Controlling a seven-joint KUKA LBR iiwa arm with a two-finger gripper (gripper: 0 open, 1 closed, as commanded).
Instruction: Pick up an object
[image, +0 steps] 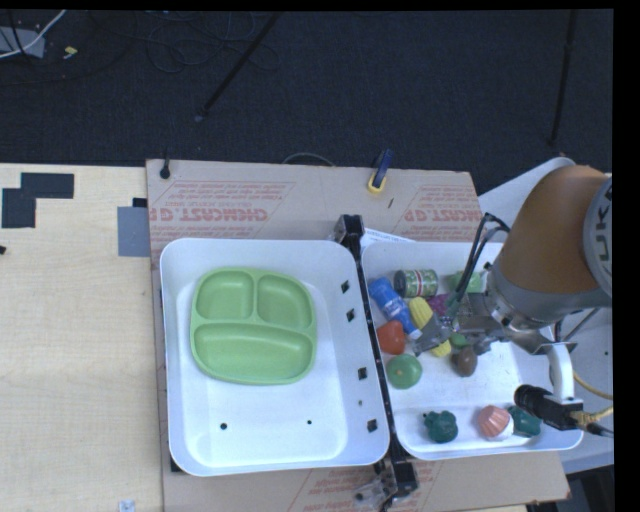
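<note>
My gripper (447, 338) is low over the middle of the right bin (460, 448), among a heap of small toys. Around it lie a blue bottle (384, 297), a green can (415, 282), a yellow piece (421, 312), a red-orange ball (392, 338), a green apple (404, 373) and a brown item (464, 362). The wrist and cables hide whatever is directly under the gripper. I cannot see any object held.
The left bin (250, 440) holds a green divided plate (253, 326). Along the right bin's front edge sit a dark green toy (439, 427), a pink ball (492, 422) and a small green piece (527, 425). A black divider (368, 340) separates the bins.
</note>
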